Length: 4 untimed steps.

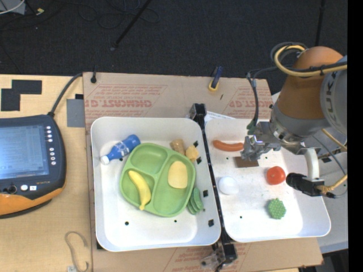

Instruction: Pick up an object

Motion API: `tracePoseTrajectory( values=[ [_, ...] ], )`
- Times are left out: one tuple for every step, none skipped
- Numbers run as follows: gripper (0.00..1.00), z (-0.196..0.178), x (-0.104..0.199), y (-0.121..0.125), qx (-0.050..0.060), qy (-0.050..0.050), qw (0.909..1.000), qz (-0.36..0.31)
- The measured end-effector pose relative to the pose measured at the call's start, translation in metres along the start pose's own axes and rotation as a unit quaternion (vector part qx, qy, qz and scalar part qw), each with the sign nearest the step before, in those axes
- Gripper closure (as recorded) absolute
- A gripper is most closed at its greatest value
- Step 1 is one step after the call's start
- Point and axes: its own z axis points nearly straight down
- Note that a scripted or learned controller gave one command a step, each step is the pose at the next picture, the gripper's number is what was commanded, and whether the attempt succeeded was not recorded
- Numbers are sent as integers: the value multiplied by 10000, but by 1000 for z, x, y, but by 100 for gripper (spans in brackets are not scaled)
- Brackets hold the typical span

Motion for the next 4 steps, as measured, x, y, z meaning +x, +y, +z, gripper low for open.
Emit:
tracePoseTrajectory(
  values=[
    [100, -8, -14, -2, -18, -10, 10000, 10],
    [100, -19, -3, 5, -18, -5, 10000, 5],
    [100, -15, -9, 7, -13, -11, 10000, 10],
    [100, -2, 1, -1, -3, -6, 10000, 11]
  ],
)
